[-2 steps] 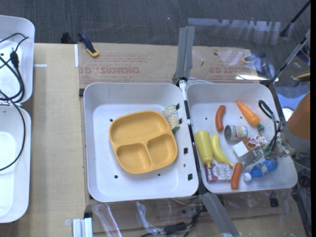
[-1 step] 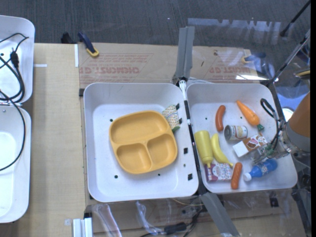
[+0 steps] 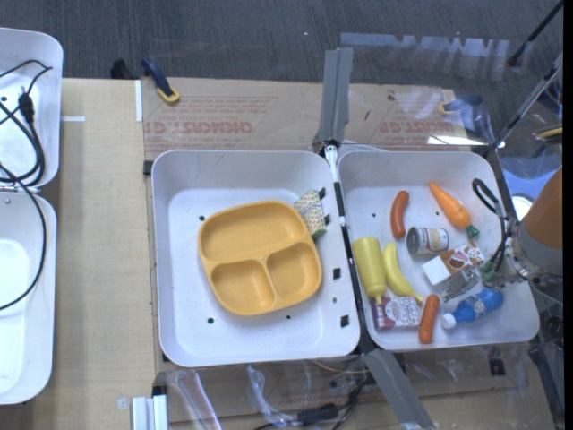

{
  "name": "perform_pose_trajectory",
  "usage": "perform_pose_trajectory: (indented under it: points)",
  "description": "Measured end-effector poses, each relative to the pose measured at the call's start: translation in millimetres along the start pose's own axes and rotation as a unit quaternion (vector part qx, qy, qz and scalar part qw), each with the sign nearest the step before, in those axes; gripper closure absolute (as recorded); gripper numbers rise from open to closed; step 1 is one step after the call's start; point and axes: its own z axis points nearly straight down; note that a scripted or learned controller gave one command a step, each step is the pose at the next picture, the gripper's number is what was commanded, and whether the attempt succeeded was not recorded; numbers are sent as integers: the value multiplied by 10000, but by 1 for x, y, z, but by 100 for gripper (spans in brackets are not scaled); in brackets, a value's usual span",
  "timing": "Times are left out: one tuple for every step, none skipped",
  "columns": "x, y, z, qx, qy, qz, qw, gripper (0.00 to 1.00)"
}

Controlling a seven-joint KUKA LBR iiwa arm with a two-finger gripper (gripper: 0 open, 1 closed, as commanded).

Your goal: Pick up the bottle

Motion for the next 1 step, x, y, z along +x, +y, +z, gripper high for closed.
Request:
perform_pose_trajectory:
  points:
    - [0,0,-9,-1,0,14,10000,100]
